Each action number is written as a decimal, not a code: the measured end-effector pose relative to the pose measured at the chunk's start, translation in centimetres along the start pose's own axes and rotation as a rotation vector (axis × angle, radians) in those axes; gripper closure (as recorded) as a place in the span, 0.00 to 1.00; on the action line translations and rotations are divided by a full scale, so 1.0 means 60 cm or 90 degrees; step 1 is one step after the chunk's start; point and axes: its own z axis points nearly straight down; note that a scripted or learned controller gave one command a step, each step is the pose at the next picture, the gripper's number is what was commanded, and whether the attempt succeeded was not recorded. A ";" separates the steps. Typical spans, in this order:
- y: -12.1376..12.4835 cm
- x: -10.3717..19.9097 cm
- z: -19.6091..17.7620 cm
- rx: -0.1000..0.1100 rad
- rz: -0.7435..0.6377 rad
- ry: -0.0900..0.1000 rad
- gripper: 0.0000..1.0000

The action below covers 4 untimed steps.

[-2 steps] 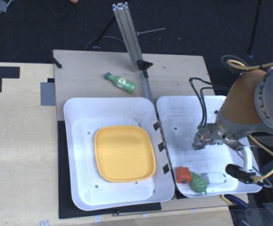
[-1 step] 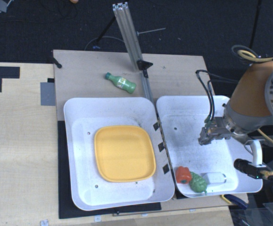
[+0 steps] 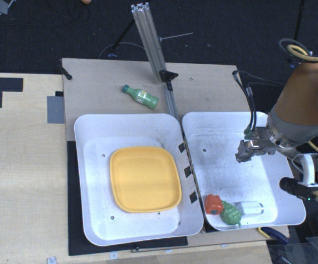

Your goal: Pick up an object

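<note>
— Nearest us, in the front corner of the right bin (image 3: 290, 216), we have three small things huddled together: a red piece (image 3: 213, 204), a green piece (image 3: 230, 214) touching it, and a clear, pale item (image 3: 250, 207) just beside the green one.

— And the gripper (image 3: 249, 150)?

— It hangs over the middle of that same bin, above bare floor, well apart from the cluster. Nothing sits between its fingers; how wide they stand, we cannot tell from this slant.

— So which do we go for?

— We would judge the red piece the best target. It lies at the outer end of the row, so one finger can come down on open floor. The green one is hemmed in on both sides, and the clear one looks slippery.

— What about the yellow plate (image 3: 145, 179) in the left bin (image 3: 87, 147)?

— Flat and broad; we doubt two fingers would get under its rim. The green bottle (image 3: 141, 96) lies on the bench behind the bins, a far reach.

— How do we do it well?

— We should move toward the front wall, line the fingers across the red piece's narrow side, descend straight, and mind the bin's wall.
</note>
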 end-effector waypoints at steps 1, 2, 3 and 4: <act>0.001 -0.001 -0.065 0.000 0.000 0.000 1.00; 0.001 0.102 -0.051 0.003 -0.003 0.001 1.00; 0.008 0.181 -0.031 0.003 -0.002 0.001 1.00; -0.014 0.278 -0.032 0.002 -0.003 0.001 1.00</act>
